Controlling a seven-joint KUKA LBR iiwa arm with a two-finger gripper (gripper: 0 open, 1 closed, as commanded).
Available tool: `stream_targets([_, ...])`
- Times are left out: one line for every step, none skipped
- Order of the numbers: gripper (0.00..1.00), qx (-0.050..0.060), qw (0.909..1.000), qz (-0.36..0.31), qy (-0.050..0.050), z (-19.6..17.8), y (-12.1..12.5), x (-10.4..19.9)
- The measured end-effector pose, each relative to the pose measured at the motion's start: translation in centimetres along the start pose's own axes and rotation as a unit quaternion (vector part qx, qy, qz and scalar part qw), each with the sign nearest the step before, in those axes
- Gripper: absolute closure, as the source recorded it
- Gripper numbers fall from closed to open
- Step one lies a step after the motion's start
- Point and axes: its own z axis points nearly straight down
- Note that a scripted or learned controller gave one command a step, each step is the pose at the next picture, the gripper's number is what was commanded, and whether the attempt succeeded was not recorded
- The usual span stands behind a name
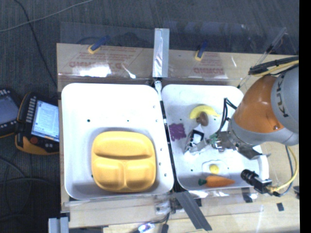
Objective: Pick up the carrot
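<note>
**Carrot unclaimed, fingers parked mid-bin**

Right bin [181,97]: gripper [195,142] low over the floor, pointing toward the bin divider. Fingers [193,137] look slightly apart with nothing between them, though the view is small and cluttered there, so apart is my best reading. Carrot [219,181] lies flat near the front wall, behind and to one side of the fingers, well apart. Purple item [177,130] just ahead of them; banana [203,112] off to the other side. Yellow tray [124,160] sits in the left bin.
</note>
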Motion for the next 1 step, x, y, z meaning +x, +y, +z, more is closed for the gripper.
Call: stream_targets([0.0, 0.009, 0.9937, 0.112, -0.003, -10.12, -0.82, -1.0])
